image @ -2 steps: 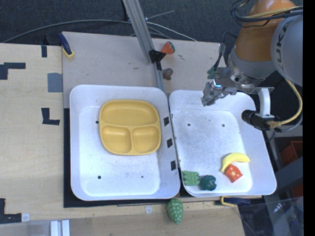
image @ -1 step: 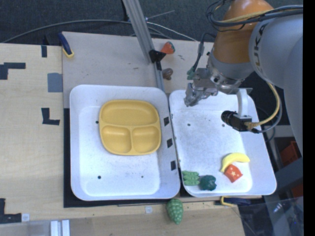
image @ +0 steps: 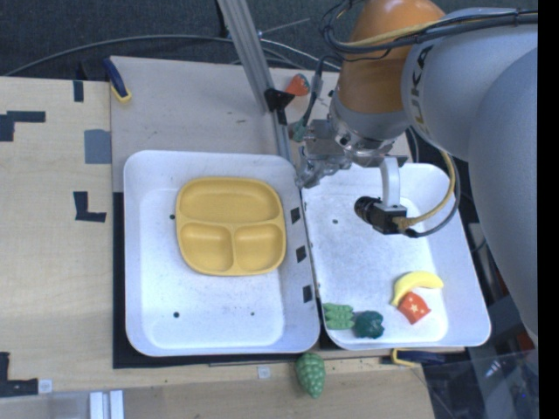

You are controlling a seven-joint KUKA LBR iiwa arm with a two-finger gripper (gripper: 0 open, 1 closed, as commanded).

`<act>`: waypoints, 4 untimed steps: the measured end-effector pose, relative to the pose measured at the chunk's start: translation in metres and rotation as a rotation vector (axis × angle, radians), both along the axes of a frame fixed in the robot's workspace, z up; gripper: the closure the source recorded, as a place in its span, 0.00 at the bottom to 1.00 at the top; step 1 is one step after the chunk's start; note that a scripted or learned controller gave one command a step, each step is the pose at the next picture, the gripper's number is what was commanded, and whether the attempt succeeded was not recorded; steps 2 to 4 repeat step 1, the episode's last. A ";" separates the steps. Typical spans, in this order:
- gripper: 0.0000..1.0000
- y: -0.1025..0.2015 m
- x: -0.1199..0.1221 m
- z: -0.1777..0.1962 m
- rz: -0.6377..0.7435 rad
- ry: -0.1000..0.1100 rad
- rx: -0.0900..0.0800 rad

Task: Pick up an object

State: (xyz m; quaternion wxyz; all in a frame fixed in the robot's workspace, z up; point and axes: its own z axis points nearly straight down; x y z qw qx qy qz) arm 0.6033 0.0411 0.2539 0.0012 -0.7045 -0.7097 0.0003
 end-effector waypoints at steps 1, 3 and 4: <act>1.00 0.058 -0.005 -0.004 0.000 0.000 -0.001; 1.00 0.058 -0.005 -0.004 0.000 0.000 -0.001; 1.00 0.058 -0.005 -0.004 0.000 0.000 -0.001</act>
